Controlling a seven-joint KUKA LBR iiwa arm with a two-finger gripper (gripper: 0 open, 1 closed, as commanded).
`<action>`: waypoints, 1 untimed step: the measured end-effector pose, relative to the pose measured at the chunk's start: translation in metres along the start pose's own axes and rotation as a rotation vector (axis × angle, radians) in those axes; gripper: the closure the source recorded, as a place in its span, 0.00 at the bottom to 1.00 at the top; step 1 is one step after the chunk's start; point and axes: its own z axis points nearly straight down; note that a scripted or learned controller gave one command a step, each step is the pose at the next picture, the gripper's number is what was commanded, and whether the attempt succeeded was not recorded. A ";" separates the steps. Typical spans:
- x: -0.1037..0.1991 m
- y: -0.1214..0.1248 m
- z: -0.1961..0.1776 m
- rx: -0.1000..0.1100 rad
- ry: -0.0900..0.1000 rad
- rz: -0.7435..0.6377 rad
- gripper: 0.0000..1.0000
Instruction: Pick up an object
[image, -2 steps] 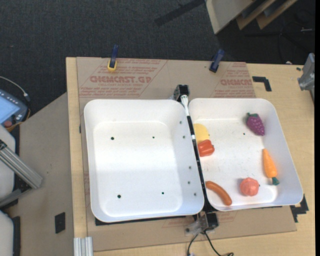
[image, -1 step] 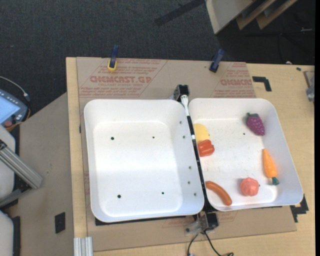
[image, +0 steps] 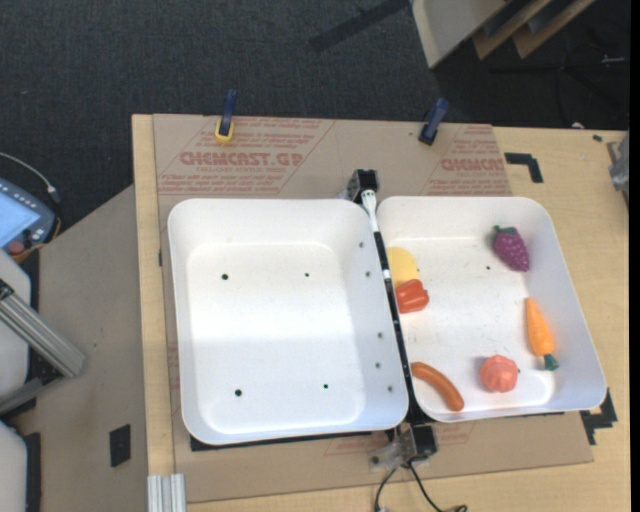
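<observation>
Toys in right bin: grapes, carrot, sausage, pinkish fruit, perhaps a peach, red pepper touching yellow piece. Claw state cannot be told.

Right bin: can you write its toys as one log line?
right bin | grapes | carrot | sausage | pink fruit | yellow-and-red toy

You see white bins, purple grapes, orange carrot, pinkish fruit, maybe a strawberry, yellow block, tan bench.
</observation>
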 end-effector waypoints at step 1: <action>-0.012 -0.014 -0.001 0.003 0.002 0.001 1.00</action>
